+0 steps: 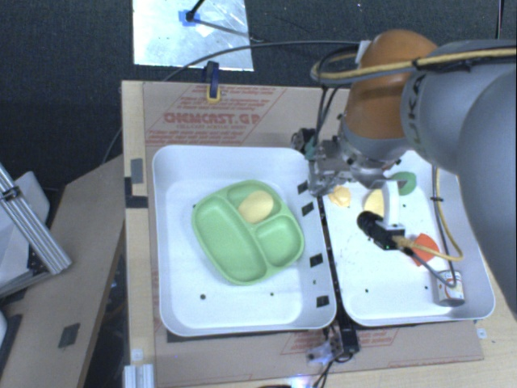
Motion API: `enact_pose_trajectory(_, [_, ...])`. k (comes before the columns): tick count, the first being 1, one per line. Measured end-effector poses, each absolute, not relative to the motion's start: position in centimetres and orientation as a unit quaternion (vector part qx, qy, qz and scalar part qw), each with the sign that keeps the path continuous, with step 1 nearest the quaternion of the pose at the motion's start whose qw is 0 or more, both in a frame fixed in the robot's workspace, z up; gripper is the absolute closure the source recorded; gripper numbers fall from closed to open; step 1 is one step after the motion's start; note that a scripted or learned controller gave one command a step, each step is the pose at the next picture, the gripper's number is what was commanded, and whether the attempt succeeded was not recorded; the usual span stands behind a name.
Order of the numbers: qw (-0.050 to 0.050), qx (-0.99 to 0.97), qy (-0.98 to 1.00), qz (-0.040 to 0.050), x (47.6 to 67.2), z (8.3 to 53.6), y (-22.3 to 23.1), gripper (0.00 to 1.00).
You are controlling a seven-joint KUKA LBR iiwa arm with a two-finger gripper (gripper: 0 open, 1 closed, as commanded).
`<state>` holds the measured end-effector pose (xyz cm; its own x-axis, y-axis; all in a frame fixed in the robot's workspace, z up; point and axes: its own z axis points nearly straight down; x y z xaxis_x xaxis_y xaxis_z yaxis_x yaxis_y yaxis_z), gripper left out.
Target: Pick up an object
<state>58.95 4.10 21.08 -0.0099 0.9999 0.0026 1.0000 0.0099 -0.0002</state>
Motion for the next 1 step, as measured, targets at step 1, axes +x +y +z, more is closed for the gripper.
enact_pose_trajectory(1, [0.0,-0.703,-0.711,-0.0021,59.62,22.39,9.3,1.0])
